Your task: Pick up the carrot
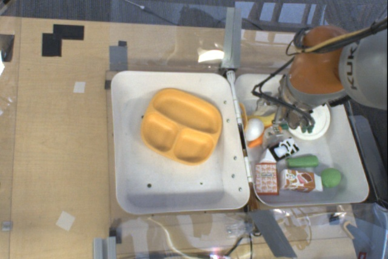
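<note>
The carrot (256, 142) shows as a small orange piece near the left wall of the right bin (357, 185), just below a white egg (254, 128). My gripper (280, 130) hangs low over the middle of that bin, a little to the right of the carrot and the egg. The grey wrist and its orange band (314, 63) sit above and cover the bin's back part. From this angle no object is visible between the fingers.
The left bin (133, 191) bears a yellow divided plate (180, 125). In the right bin lie a white round dish (318, 123), a black-and-white item (284, 148), a green cucumber (302, 161), a green ball (331, 177) and two small cartons (267, 179) (300, 180).
</note>
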You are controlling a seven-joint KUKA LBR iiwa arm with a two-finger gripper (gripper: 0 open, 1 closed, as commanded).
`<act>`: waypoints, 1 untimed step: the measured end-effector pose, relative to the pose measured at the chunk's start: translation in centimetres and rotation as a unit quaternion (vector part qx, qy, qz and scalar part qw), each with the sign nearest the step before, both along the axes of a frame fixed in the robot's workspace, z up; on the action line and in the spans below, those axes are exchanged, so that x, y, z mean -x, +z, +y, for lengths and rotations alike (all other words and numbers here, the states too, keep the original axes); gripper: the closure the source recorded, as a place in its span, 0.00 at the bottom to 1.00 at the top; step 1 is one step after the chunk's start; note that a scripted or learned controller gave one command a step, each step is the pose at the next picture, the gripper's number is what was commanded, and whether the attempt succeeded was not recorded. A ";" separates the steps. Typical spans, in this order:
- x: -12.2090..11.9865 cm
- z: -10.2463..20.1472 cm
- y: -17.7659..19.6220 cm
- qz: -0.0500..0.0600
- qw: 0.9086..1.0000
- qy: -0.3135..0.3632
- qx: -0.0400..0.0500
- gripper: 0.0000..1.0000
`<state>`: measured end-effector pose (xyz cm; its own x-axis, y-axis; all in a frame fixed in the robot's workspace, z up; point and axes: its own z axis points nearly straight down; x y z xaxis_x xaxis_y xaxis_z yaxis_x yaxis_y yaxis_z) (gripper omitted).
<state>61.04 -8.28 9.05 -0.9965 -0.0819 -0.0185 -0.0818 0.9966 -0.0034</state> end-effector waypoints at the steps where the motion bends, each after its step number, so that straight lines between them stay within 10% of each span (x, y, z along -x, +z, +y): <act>1: 1.4 0.1 0.0 0.000 1.000 -0.018 -0.001 0.00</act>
<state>59.60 -8.19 9.09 -0.9987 -0.0461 -0.0196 -0.0461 0.9989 -0.0008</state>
